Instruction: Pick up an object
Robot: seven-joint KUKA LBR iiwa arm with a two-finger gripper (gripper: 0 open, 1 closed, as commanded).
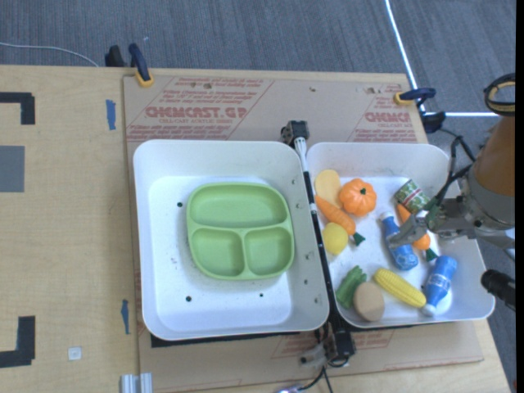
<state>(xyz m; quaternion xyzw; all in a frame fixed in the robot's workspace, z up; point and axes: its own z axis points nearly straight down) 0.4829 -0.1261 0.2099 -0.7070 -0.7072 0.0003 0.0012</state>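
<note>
**Jaws down among toys in right bin**

Arm (pixel 499 170) is reaching in from the right, with the jaws (pixel 407 232) sitting low in the right bin (pixel 471 297), right over a blue can (pixel 402 254). Cannot tell whether they are spread or pinching anything. Pumpkin (pixel 358 196), carrot (pixel 336 215), lemon (pixel 335 238) and a green tin (pixel 409 194) are lying nearby; corn (pixel 399 286) and a blue bottle (pixel 440 282) are lying toward the front. Left bin (pixel 160 244) is holding a green tray (pixel 240 229). Both bins are resting on the bench (pixel 57 219).
</note>
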